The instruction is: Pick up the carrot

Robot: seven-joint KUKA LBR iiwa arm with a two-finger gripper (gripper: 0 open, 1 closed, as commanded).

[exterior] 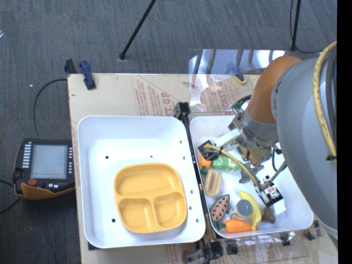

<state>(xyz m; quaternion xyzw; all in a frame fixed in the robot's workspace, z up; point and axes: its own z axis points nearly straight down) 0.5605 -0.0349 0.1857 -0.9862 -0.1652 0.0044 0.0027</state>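
Camera view: the carrot [238, 226] lies flat at about five o'clock in the right bin [300, 216], near its front rim, orange with a green tip toward the left. The pincer [250, 161] hangs over the middle of that bin, well above and behind the carrot, wrapped in cables; whether it is spread or closed I cannot tell, and nothing is seen in its grip. By my reading the step in hand is the approach, with the lift not yet begun. The next move calls for a shift toward six o'clock and a descent onto the carrot's middle, gripping across its width. The crowd is the trouble: a banana [251, 209] lies just beside the carrot at its twelve o'clock, with a round grey tin [244, 208] touching the banana, and a speckled brown slice [219, 207] sits at the carrot's ten o'clock. A stray finger could catch the banana or hit the bin rim. Further off, a green bottle [226, 163] and a tan bun [213, 181] lie toward eleven o'clock. The left bin [96, 147] holds a yellow tray [148, 197]; a pendant [47, 168] rests off the tabletop [140, 95] at nine o'clock.
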